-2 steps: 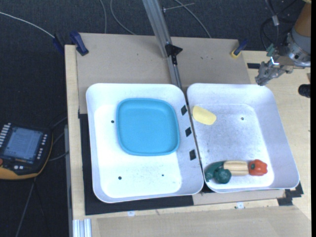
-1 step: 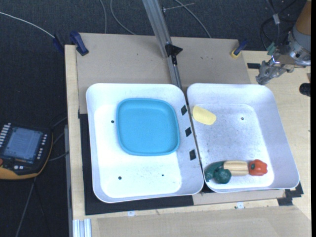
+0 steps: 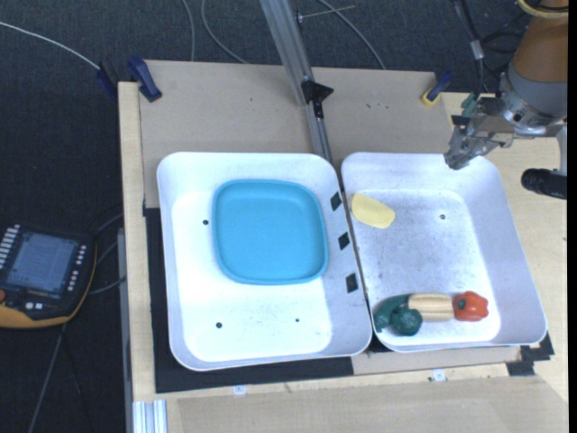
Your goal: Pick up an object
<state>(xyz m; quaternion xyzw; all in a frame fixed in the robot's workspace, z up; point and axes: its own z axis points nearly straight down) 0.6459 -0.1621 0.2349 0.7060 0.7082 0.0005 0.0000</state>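
the right bin [image 3: 505, 233] holds three loose things. a pale yellow piece [image 3: 372, 211], flat and rounded like a wedge, lies near the bin's far left corner, close to the wall it shares with the other bin. well apart from it, along the near wall, three toys lie in a row and touch one another: a dark green lump [image 3: 399, 318] on the left, a tan cylinder [image 3: 431, 307] in the middle, and a red rounded piece [image 3: 470, 306] with an orange spot on the right. so i count one yellow, one green, one tan and one red, four in all. the floor of this bin is speckled grey.

the left bin [image 3: 180, 242] carries a single light blue plate [image 3: 270, 231], square with rounded corners, lying flat toward the far half of the bin.

my hand [image 3: 460, 154] hangs at the far right corner of the right bin, over its rim, well apart from every toy. i cannot tell whether it is open or closed, and i see nothing in it.

the two bins sit side by side on the table [image 3: 225, 106], with one blue clamp [image 3: 142, 78] at its far left corner.
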